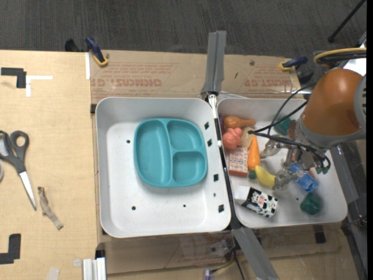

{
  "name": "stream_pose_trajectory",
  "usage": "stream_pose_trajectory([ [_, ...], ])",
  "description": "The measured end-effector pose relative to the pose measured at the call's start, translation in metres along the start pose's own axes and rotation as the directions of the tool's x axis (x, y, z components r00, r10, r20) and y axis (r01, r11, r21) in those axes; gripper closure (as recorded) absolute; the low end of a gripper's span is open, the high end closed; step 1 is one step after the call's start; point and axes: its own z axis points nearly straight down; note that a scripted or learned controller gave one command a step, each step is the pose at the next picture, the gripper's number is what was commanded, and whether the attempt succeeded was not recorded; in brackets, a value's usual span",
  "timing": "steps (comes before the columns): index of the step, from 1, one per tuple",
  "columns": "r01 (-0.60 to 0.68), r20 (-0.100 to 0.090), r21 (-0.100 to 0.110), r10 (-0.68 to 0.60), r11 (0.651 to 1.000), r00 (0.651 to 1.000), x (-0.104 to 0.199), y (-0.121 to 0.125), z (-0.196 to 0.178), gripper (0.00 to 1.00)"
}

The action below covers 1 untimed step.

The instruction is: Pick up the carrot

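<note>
Orange carrot [254,151] in right bin [332,214], pincer [284,167] just beside.

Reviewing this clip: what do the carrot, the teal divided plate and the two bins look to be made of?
Carrot: probably moulded plastic, a toy; even orange, smooth, faint sheen.
Teal divided plate: likely hard plastic, matte to satin; one flat colour, rounded moulded ridges.
Bins: apparently rigid white plastic; smooth walls, rounded corners, soft glare.
</note>
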Motion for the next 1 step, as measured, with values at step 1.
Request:
stream_pose_trajectory([
  [1,0.05,0.002,0.022,-0.051,0.998,0.999,-0.0177,0.0271,-0.0031,0.0],
])
